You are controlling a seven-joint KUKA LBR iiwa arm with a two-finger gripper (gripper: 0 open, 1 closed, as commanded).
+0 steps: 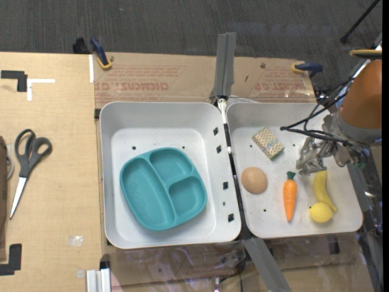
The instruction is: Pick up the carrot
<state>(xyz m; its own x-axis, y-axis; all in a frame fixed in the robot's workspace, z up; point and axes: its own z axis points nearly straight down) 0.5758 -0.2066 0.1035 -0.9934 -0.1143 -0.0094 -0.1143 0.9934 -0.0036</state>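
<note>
An orange carrot (290, 198) with a green top lies lengthwise in the right bin (267, 221), between a tan egg-shaped object (254, 180) and a yellow banana (321, 187). My gripper (308, 159) hangs over the right bin's right half, just above and to the right of the carrot's green end, close to the banana's upper tip. Nothing shows between its fingers, and the carrot rests on the bin floor apart from it.
A yellow lemon (321, 212) sits below the banana. A small patterned block (268, 143) lies at the back of the right bin. The left bin (115, 132) holds a teal divided plate (163, 187). Scissors (25, 160) lie on the bench at far left.
</note>
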